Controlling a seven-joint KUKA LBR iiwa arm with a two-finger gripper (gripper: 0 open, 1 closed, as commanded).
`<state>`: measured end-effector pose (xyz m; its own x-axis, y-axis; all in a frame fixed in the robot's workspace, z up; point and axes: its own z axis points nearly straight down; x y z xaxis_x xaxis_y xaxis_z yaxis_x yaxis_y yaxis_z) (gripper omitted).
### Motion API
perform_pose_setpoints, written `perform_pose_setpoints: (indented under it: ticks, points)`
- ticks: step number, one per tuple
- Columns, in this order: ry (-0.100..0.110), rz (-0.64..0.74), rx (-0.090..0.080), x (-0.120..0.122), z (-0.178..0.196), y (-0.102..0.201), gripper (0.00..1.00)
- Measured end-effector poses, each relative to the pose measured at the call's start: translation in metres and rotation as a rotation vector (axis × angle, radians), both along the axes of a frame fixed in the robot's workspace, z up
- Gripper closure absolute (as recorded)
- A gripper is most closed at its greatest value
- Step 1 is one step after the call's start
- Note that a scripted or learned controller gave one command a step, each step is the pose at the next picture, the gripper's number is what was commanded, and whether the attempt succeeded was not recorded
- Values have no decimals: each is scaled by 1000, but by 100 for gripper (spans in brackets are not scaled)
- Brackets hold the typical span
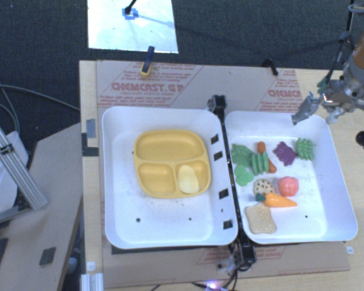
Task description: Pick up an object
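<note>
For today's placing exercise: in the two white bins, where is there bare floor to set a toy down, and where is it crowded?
Left bin: bare floor below the yellow tray, and a strip to its left. Right bin: bare at the top beside the gripper and in the lower right corner past the carrot. It is crowded in the middle, from the green veg to the bread.

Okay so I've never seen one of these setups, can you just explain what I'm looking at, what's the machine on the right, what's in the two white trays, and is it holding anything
One camera looks down at a slant on a bench. The machine at the right is a robot arm; its gripper hangs over the top edge of the right bin, jaws spread, nothing between them. The left bin holds a yellow divided plate with a pale food piece in one compartment. The right bin holds toy food: green vegetables, purple grapes, a tomato, a carrot, a cookie and a bread slice.
</note>
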<state>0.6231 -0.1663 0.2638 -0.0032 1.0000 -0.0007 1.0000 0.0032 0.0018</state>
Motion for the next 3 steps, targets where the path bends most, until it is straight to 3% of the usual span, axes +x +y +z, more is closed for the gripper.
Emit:
perform_pose_setpoints:
  ticks: [1,2,3]
  points:
    - [0,-3,-2,28,-63,-42,0]
    - [9,-4,3,-53,-97,-17,0]
    - [1,-2,-1,-28,-183,-41,0]
